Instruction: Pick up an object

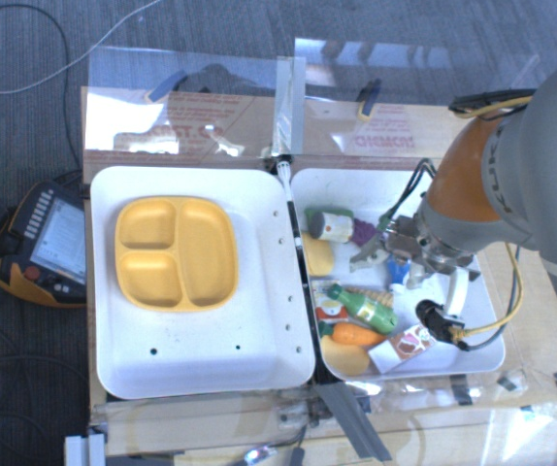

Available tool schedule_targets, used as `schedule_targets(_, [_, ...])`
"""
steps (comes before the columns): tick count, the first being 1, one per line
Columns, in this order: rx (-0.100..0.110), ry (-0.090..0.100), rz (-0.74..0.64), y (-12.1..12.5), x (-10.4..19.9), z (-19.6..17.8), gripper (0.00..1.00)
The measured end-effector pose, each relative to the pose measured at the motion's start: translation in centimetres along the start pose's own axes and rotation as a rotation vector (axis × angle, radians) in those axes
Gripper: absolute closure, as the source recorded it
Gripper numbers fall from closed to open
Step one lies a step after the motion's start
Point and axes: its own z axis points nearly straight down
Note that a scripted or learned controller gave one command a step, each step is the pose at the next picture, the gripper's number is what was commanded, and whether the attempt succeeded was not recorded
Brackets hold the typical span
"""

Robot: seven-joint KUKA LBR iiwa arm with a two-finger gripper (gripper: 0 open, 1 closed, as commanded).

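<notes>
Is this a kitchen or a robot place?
Most likely a robot test lab, not a kitchen. A grey and orange robot arm reaches over a white bin of toy food, a control pad lies on the floor, and cables trail around.

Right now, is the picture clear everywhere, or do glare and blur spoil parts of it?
In the camera view, glare whitens the clear panels behind the bins. The yellow tray in the left bin is evenly lit and fairly sharp. The arm looks soft, and it casts shade over the toys in the right bin.
</notes>
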Motion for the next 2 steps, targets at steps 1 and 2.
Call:
schedule_targets(1, [-0.001,0.0,-0.087,-1.7,2.4,-6.3,0.0])
schedule_targets(2, [-0.004,-0.004,-0.082,-3.3,0.7,-16.1,0.0])
